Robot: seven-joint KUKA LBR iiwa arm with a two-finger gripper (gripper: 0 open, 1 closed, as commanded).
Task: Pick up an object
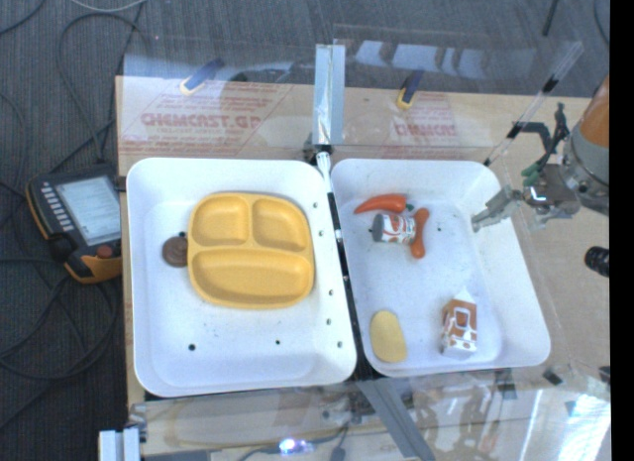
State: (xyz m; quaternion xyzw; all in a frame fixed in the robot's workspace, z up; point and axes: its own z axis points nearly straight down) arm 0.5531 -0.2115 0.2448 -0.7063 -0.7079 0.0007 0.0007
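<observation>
The right bin [515, 281] holds a red chili pepper [381, 203], a small can lying on its side [394, 229] and an orange carrot [419, 232], all close together at its back left. Toward the front lie a yellow oval piece [387, 335] and an orange-and-white carton [459, 325]. My gripper [495, 211] hangs over the bin's back right edge, above and to the right of the carrot. It touches none of the objects and nothing shows in it.
In the left bin [158, 350] sit a yellow divided plate [251, 249] and a brown disc [175, 250] at the plate's left side. A metal post [328, 92] stands behind the gap between the bins. A handheld pendant [79, 216] lies on the floor to the left.
</observation>
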